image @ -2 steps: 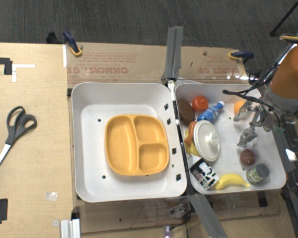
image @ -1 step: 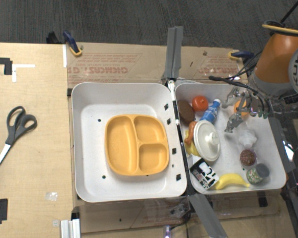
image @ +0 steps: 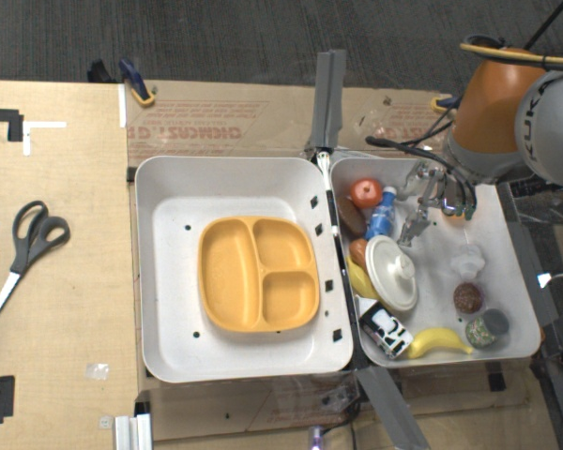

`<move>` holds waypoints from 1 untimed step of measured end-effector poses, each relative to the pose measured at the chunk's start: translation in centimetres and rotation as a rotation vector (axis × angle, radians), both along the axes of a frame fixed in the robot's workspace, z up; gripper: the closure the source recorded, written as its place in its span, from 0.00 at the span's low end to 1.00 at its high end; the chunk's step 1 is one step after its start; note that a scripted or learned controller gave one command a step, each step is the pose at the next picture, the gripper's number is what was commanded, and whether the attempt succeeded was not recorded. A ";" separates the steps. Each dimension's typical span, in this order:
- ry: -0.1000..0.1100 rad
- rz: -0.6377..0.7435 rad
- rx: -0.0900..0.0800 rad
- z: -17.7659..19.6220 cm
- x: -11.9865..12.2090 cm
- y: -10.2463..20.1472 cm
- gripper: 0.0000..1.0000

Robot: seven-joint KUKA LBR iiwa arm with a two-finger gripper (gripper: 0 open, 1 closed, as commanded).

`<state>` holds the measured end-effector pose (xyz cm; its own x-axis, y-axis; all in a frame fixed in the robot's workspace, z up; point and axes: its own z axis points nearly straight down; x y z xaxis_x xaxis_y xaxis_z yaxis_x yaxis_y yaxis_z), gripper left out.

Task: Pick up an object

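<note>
The gripper (image: 420, 216) hangs in the right bin (image: 511, 251), at 2 o'clock from the white lid (image: 392, 272); its fingers are spread and pinch nothing.

A: Table (image: 56, 345): pale wood, matt, fine grain. Brown cardboard sheet (image: 225, 125) at the back, dull, printed.

B: Both white bins (image: 159, 279): smooth plastic, slightly glossy. Yellow divided plate (image: 260, 273): plastic too, soft shine.

A: Scissors (image: 23, 251): black plastic handles, bright metal blades.

B: White round lid (image: 392, 272): glossy. Banana (image: 438, 342): matt yellow skin. Brown ball (image: 467, 298): rough look.

A: Arm (image: 507, 111): orange shell, smooth and shiny; grey part beside, satin. Claw (image: 430, 200): bare metal, reflective.
</note>
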<state>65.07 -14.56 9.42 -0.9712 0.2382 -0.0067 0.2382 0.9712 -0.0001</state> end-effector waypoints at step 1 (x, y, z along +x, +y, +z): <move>0.000 -0.058 0.001 0.0 -1.0 4.7 0.00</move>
<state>64.06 -9.83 9.40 -0.9558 0.2938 -0.0066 0.2938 0.9559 0.0005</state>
